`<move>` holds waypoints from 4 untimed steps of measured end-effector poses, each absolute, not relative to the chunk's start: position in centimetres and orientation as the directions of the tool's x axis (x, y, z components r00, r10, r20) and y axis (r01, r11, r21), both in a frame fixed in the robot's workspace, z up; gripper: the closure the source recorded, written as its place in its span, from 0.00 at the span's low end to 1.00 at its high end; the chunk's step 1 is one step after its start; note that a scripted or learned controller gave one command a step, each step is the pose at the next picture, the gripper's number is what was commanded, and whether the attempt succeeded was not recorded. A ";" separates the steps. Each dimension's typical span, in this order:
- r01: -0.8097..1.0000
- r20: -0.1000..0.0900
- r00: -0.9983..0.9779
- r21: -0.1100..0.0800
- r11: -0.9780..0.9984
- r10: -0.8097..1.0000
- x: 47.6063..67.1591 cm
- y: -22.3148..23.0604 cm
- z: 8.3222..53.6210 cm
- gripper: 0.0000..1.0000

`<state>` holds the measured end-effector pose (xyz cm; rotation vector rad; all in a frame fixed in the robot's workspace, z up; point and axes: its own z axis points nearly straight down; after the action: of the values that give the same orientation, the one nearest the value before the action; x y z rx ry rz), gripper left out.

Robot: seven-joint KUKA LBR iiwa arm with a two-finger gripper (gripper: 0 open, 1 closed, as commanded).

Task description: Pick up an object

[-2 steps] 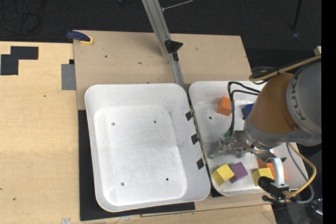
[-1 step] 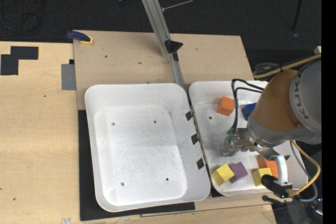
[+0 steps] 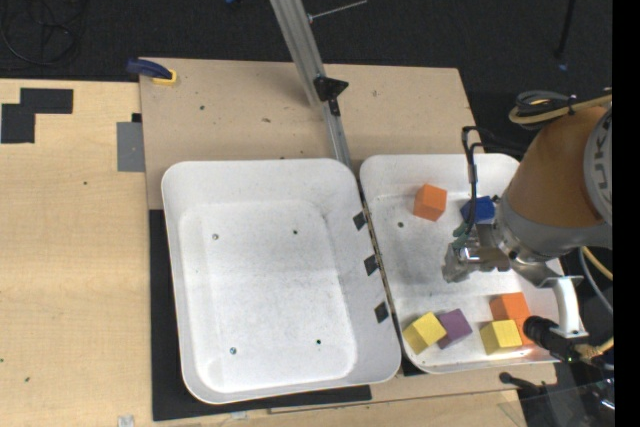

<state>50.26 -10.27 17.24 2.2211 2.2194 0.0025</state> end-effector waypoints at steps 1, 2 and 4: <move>1.000 0.000 0.000 0.002 0.000 1.000 50.4 -10.4 22.0 1.00; 1.000 0.002 -0.004 -0.001 0.004 1.000 52.9 -5.9 23.0 1.00; 1.000 0.002 -0.003 -0.003 0.003 1.000 56.9 3.6 22.1 1.00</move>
<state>56.94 3.60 22.13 2.2201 2.2278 -0.0021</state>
